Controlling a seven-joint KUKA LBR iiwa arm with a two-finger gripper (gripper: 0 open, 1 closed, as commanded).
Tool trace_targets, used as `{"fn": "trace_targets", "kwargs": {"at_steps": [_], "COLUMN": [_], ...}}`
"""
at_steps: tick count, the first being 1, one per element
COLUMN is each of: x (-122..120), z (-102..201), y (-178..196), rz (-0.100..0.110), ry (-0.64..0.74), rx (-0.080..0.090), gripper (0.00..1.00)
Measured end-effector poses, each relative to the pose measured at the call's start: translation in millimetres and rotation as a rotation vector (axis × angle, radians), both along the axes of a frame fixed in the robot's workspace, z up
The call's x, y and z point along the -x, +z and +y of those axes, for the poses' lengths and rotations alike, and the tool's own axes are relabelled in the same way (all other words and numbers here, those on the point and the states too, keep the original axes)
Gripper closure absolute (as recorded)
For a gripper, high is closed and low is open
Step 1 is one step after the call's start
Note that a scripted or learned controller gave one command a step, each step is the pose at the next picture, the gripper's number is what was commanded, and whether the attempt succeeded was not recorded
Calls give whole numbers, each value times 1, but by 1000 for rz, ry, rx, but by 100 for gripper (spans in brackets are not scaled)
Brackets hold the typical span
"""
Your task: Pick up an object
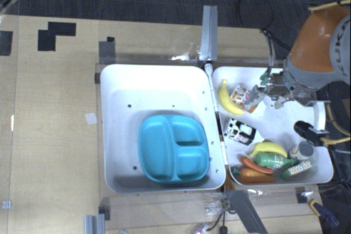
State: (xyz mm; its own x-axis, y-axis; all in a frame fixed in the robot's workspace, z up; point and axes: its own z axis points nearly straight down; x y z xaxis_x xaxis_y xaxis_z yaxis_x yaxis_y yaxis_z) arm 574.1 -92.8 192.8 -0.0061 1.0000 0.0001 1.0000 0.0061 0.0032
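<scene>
The gripper [262,90] is hanging over the upper part of the right bin [307,75], and I cannot tell if it is spread or pressed together. Just under it, at about eight o'clock from it, a small packet [241,98] with white, red and orange print is lying flat; whether the gripper is touching it is not clear. A yellow banana [226,99] is curving beside the packet at its nine o'clock, close to the wall between the bins. At six o'clock from the packet a black and white card [240,132] is resting on the floor of the bin. Further toward five o'clock, toy food is crowding the lower corner: a second yellow piece [269,148], a green vegetable [270,160], an orange carrot [253,175] and a green wrapped item [296,169]. The grey arm [323,46] with its orange band is reaching in from three o'clock. In the left bin [126,85] a blue divided plate [173,148] is lying.
</scene>
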Motion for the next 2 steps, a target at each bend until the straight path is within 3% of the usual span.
{"fn": "trace_targets", "kwargs": {"at_steps": [1,2], "x": [-2,-2], "z": [1,1], "y": [11,11], "rz": [-5,-5], "ry": [4,3], "rx": [0,0], "gripper": [100,0]}}
